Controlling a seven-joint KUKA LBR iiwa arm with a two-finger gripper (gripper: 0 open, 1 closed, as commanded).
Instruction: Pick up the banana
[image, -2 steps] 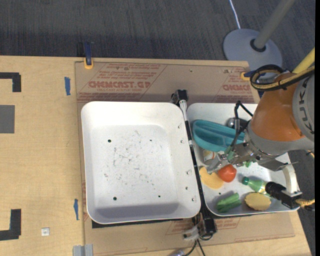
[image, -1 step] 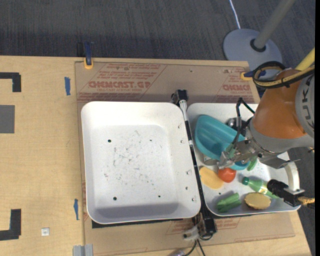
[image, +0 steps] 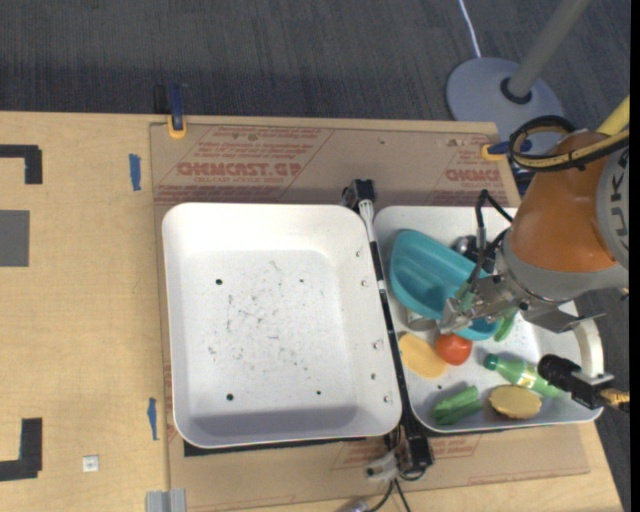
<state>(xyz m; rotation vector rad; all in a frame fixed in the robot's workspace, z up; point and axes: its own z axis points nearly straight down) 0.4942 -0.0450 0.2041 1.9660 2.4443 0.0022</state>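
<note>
Camera view: end effector (image: 462, 310) sits low in right bin (image: 570, 420) by teal bowl (image: 428, 270); can't tell its state. Banana, prob. the yellow piece (image: 423, 356), lies just below-left, touching red tomato (image: 455, 348). Best approach: shift left/down, center over yellow, descend straight w/o nudging tomato.

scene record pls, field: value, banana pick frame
arm: reaches in from the right, over the right bin
tool: low over the bin's middle, finger state unclear
banana: no clear match; closest is a yellow item beside a red-orange item
other contents: teal bowl, green bottle, green piece, tan round item
left bin: scuffed floor
</note>
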